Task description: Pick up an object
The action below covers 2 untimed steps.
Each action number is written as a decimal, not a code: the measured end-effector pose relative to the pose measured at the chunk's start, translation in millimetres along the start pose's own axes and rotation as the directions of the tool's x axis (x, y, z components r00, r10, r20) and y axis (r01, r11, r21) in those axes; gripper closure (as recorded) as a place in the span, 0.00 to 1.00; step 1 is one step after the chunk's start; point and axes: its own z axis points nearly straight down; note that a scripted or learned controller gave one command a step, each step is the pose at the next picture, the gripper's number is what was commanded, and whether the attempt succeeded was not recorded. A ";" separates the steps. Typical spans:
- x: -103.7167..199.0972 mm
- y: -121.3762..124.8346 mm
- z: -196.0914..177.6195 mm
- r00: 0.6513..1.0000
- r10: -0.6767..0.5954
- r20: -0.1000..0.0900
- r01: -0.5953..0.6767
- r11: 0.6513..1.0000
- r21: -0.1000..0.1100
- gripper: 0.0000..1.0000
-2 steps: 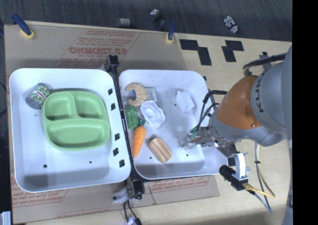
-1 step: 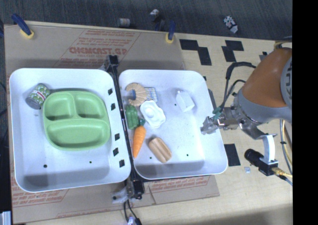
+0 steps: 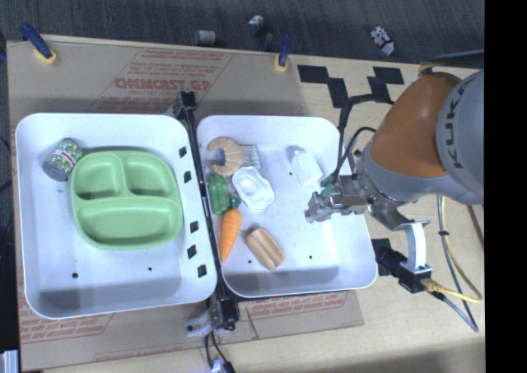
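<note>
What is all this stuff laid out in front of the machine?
White bins: 2, white, side by side on the bench.
Divided plate: 1, green, left bin.
Can: 1, greenish label, left bin's far left corner, beside the plate.
Toy carrot: 1, orange, right bin, left side.
Bread-like piece: 1, tan, right of the carrot.
White moulded object: 1, right bin, middle.
Clamps: 2, blue and yellow, bench's far edge.
Arm: 1, grey with orange band.
Gripper: 1, over the right bin's right side.

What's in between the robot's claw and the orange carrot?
In the camera view, the tan bread-like block lies low between the end effector and the carrot. The rest of that stretch is bare white floor of the right bin.
</note>
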 end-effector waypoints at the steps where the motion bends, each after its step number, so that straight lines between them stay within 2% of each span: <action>1: 26.7 0.3 5.1 1.000 0.000 0.001 0.000 1.000 0.000 1.00; 2: -46.2 15.0 49.0 1.000 0.004 0.002 -0.004 1.000 0.001 1.00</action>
